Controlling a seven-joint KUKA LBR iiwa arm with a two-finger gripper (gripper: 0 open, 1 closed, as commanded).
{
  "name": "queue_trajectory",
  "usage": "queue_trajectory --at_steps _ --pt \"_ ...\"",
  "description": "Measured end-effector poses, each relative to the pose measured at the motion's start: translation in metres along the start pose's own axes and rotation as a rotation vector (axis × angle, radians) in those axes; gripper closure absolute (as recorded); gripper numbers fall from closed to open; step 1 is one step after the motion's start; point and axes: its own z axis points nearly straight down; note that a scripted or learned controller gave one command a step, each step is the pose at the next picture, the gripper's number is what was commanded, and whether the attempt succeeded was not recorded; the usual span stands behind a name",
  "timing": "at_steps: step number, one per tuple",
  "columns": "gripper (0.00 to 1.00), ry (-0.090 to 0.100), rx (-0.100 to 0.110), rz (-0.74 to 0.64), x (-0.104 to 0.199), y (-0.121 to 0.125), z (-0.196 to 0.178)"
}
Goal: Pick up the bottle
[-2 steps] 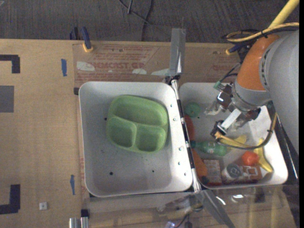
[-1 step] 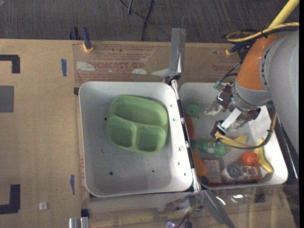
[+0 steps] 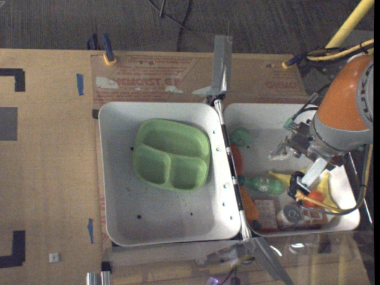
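Highest at frame right, the gripper (image 3: 282, 152), open or closed I cannot tell, should drop lower-left and straddle the lying green bottle (image 3: 265, 186) across its width.

Red print ran across the cardboard (image 3: 155, 76) in the upper middle of the frame, too blurred to read. No other text was legible.
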Motion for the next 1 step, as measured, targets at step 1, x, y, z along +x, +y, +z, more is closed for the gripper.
queue_trajectory --at_steps 1 --pt "0.00 0.006 -0.011 0.021 0.0101 -0.0092 0.0829"
